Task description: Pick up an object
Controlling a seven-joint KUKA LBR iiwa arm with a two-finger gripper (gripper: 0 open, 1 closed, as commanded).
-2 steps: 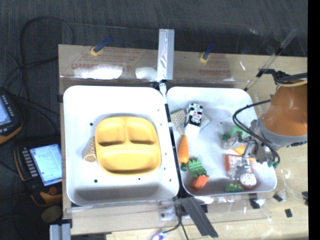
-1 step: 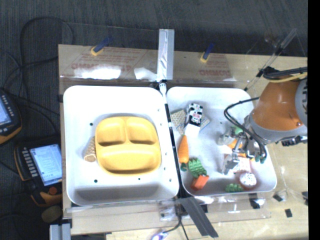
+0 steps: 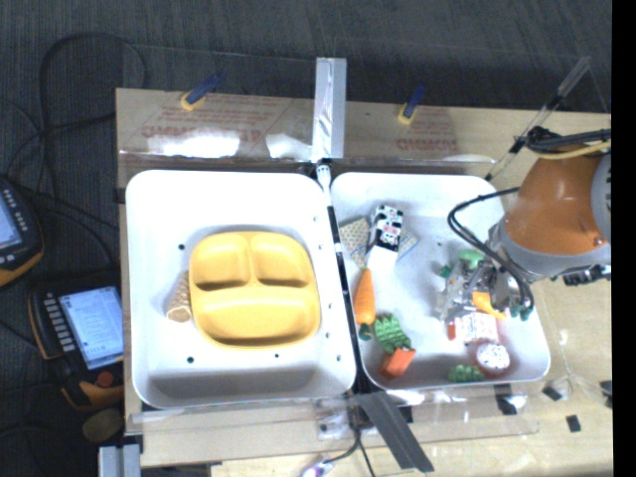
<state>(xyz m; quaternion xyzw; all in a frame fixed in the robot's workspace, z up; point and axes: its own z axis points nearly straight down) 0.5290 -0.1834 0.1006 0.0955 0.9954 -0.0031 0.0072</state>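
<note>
Arm: you see it reaching in from the right, its orange band (image 3: 558,199) above the right bin's (image 3: 427,189) far-right side.
Gripper (image 3: 475,296): it is down low in the right bin among a cluster of small items; you cannot tell how it stands or whether it has hold of anything, since cables and clutter hide it.
Cluster: right at the gripper you have a small orange piece (image 3: 483,302), a green piece (image 3: 468,259) and a red-and-white packet (image 3: 475,326), all packed close together.
Round toy (image 3: 493,357): red and white, just in front of that cluster, near the bin's front right corner, with a small green bit (image 3: 463,373) beside it.
Carrot (image 3: 365,296): lying along the right bin's left wall, pointing away from you.
Greens (image 3: 389,330): just in front of the carrot, touching a red-orange piece (image 3: 398,361).
Cow toy (image 3: 387,229): black and white, toward the back of the right bin.
Left bin (image 3: 159,266): your yellow tray (image 3: 254,286) sits in the middle, with a tan cone (image 3: 179,301) tucked against its left edge.
Tabletop (image 3: 581,366): both bins sit side by side on it.
</note>
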